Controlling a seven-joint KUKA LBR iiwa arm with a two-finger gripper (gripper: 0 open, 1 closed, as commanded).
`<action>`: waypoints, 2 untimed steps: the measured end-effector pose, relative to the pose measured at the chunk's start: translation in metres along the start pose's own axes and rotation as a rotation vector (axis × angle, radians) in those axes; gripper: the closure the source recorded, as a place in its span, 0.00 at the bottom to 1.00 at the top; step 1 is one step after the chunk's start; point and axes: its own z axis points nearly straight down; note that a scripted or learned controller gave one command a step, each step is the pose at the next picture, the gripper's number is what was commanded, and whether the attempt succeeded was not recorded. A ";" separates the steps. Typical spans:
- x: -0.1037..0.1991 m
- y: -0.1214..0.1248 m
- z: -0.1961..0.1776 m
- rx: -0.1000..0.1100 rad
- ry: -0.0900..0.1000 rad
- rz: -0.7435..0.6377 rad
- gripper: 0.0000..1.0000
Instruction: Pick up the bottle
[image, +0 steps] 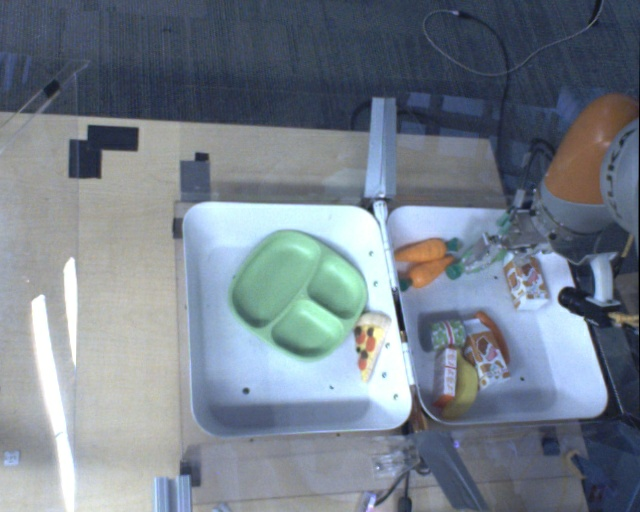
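Camera view. I have the arm (590, 170) in from the right, its gripper (518, 228) low over the far edge of the right bin (590, 400). Fingers: I cannot tell their spacing from here. The clear bottle (478, 254) lies on its side just beside the gripper, its green cap toward two carrots (425, 262). A snack carton (526, 281) lies near. Step in hand, as I judge it: the approach to the grasp. Next I need the fingers astride the bottle's body before lifting.
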 end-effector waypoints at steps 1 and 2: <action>0.046 -0.027 0.016 0.002 -0.004 0.203 0.00; -0.015 0.032 0.038 0.023 0.000 0.417 0.00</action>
